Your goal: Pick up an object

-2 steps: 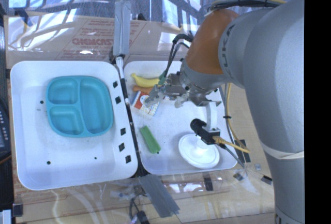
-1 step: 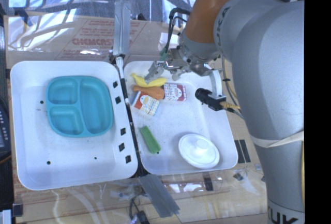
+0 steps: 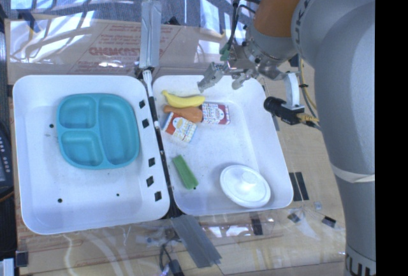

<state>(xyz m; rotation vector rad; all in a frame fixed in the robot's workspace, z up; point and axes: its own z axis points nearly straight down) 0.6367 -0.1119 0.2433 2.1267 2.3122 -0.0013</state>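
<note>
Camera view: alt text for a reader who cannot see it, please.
An open end effector hovers over the right bin, above a banana, carrot, two packets, a green piece and a white lid. The left bin holds a blue plate.

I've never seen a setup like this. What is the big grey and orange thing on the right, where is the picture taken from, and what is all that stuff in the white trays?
The big grey machine with the orange band is a robot arm. At its end sits a two-finger metal gripper, its "hand", with the fingers spread apart and nothing between them. It hangs over the far edge of the right-hand tray.

The picture comes from a single camera fixed above the bench, looking down at a slant.

Two shallow white bins stand side by side. The left bin holds a turquoise plastic plate with three compartments. The right bin holds a yellow banana, an orange carrot-shaped piece, a red and white packet, a small white printed packet, a green stick-shaped piece and a round white lid-like dish.

The arm's job is to pick one object up.
</note>
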